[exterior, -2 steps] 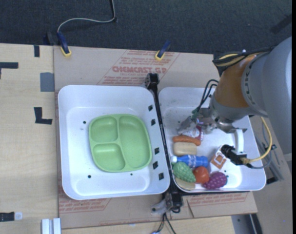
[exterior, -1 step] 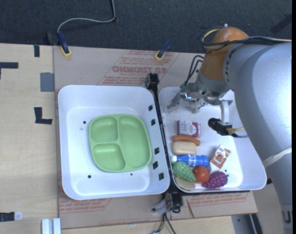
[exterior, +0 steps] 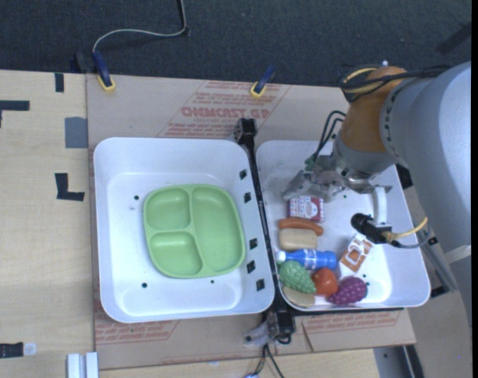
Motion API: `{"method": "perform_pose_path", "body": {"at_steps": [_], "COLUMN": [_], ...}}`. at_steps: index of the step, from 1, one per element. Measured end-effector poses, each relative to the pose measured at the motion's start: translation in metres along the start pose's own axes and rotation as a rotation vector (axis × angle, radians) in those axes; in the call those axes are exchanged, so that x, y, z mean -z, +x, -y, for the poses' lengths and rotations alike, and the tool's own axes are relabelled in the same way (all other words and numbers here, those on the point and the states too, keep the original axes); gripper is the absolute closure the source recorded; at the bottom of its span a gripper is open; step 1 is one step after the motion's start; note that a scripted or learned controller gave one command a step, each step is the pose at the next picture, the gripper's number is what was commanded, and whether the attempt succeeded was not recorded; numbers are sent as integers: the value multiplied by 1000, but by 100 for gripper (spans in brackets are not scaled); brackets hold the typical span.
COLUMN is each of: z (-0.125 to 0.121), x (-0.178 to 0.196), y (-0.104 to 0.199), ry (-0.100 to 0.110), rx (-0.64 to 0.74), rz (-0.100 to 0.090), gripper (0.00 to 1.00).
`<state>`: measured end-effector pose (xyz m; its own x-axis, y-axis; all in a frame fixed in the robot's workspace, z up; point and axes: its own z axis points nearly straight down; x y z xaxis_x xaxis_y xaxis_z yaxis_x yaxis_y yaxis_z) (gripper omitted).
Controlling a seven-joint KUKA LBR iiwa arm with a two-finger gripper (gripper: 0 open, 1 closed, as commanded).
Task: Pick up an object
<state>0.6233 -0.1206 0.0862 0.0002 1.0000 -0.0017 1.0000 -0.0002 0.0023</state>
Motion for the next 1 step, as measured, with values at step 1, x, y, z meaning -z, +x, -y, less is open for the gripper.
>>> {"method": "perform_pose_path", "body": {"at_steps": [1], "z": [-37], "x": [-1], "y": [27], "ry": [0], "rx": [2], "rz": [-1], "gripper": [0]}}
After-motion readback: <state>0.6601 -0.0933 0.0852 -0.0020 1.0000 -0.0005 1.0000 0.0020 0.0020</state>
